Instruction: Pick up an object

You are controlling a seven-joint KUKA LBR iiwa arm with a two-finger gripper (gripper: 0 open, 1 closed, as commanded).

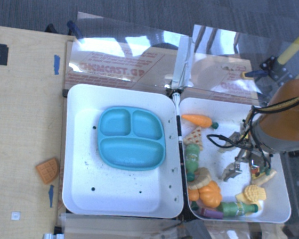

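Observation:
My gripper [243, 169] hangs over the right white bin [281, 209], above bare floor in its right half. Its fingers [233, 172] look open with nothing between them. Toy food lies around it: a carrot [196, 119] at the back, a pizza slice [193, 136] and a green bottle [191, 161] along the left wall, an orange pumpkin-like toy [210, 194] at the front. A yellow waffle [253, 194] and a pale wedge [264, 177] sit just right of and below the gripper.
The left white bin [78, 178] holds a blue divided plate [131, 138]. A second green bottle [238, 209] and a purple piece [211, 213] lie by the right bin's front wall. An orange cracker [47, 170] lies on the bench left of the bins.

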